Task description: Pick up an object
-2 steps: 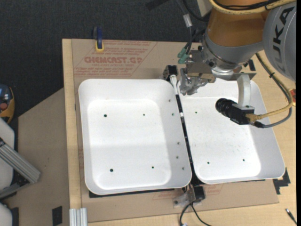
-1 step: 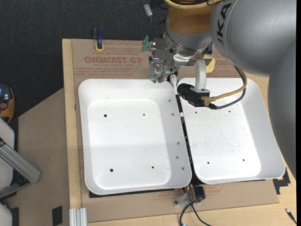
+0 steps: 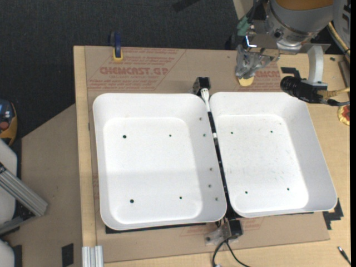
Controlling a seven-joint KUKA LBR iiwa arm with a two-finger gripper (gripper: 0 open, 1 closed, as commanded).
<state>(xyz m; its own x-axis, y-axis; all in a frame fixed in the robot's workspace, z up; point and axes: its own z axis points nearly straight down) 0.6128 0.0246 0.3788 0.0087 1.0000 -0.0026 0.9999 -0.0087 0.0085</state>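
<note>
Gripper (image 3: 248,71) hangs near the top right of the camera view, beyond the far rim of the right bin (image 3: 311,143), over the brown board (image 3: 139,68) that carries red lettering. A small pale yellowish object (image 3: 245,80) sits right at the tips of the fingers, pinched between them as far as the view shows, with only its lower part peeking out below the metal. So little of it is exposed that its long axis and the way it points cannot be told; it reads as a rounded lump, blurred at its edges. The arm (image 3: 303,4) above the gripper is cut off by the top edge, its orange band just visible. Left bin (image 3: 105,166) lies beside the right one, the two touching along a dark clipped seam. A blue-and-yellow clamp (image 3: 117,46) grips the board's far edge at the left.
</note>
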